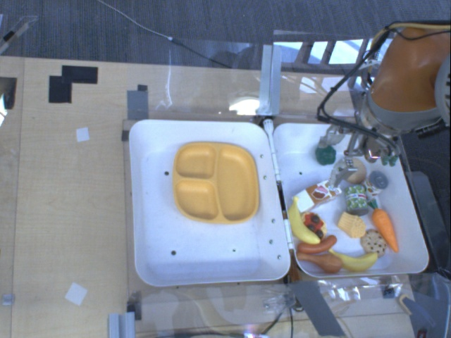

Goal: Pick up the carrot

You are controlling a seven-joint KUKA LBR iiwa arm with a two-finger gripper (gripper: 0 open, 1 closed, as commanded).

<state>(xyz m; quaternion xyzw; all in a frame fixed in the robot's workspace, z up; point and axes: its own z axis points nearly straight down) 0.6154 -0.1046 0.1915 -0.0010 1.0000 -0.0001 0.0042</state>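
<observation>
- While the grey arm with its orange band [412, 69] reaches in from three o'clock, its tool [347, 169] hangs over the upper part of the right-hand shallow white bin [416, 259]; whether it is wide or narrow I cannot tell.
- Small orange carrot with a green top [385, 229] lies near the right wall of that bin, at about four o'clock from the tool and apart from it, with nothing gripping it.
- Between tool and carrot sit a green-and-white round item [359, 198] and a grey disc [379, 180].
- At nine o'clock from the carrot lies a pale yellow cracker square [351, 224]; a chocolate-chip cookie [373, 242] is just beside the carrot's tip, at seven o'clock.
- Two yellow bananas [301, 224] and reddish-brown sausages [318, 246] fill the bin's lower left.
- Dark green rounded piece [325, 153] rests at ten o'clock from the tool.
- Left-hand white bin [151, 259] on the wooden table [63, 210] holds a yellow three-compartment plate [215, 182].
</observation>
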